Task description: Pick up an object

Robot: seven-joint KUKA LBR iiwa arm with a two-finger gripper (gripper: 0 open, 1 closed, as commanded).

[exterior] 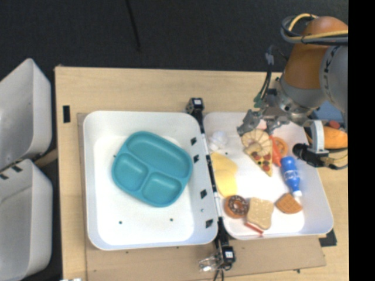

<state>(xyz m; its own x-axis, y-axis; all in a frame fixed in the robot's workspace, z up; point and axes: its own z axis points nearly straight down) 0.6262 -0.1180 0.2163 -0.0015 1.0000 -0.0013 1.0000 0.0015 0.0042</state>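
Pizza slice [261, 150] is lying in the right bin [313, 206], toward its far end, directly beneath your gripper [262, 122]. It is looking like a light, rigid toy with a flat, fairly slick top, so you are best taking it across the narrow width near the crust edge. Your jaws are hanging just above it, spread somewhat apart, though you cannot tell exactly how far, and nothing is sitting between them. The blue bottle [290, 174] is lying just beside the slice, crowding that side.
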